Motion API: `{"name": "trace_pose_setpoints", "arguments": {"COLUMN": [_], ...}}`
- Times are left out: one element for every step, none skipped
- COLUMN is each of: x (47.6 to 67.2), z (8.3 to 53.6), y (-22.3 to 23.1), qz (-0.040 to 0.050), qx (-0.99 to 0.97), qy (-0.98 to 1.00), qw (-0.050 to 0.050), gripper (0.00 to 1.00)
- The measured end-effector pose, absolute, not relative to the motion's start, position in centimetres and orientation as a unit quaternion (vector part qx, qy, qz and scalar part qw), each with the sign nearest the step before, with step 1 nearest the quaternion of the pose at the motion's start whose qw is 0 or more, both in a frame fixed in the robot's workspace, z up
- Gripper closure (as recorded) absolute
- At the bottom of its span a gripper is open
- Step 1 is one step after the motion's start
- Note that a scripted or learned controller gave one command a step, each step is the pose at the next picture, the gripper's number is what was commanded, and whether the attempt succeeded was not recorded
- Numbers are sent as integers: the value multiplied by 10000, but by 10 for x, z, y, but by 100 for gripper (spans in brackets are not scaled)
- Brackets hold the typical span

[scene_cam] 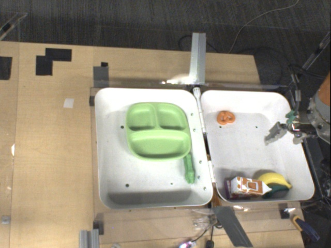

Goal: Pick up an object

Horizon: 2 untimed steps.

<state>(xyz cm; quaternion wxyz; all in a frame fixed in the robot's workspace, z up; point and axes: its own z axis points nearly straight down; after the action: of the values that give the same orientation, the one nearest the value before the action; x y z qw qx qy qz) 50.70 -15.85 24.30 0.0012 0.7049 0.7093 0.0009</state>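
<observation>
Over the right bin's [243,138] far-right edge, the gripper [275,132] hangs spread and holding nothing; it should descend squarely over the banana [274,179] before pinching

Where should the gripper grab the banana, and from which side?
Probably from above, at the banana's middle, fingers across its narrow width. It lies flat in the right bin's near corner, its left end against the carton. The wall there blocks side approaches.
</observation>
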Motion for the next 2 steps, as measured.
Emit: {"name": "trace_pose_setpoints", "arguments": {"x": [564, 623], "z": [149, 143], "y": [-137, -87], "qz": [7, 16], "qx": [6788, 6350], "qy": [7344, 7725], "qw": [6, 18], "gripper": [0, 0]}}
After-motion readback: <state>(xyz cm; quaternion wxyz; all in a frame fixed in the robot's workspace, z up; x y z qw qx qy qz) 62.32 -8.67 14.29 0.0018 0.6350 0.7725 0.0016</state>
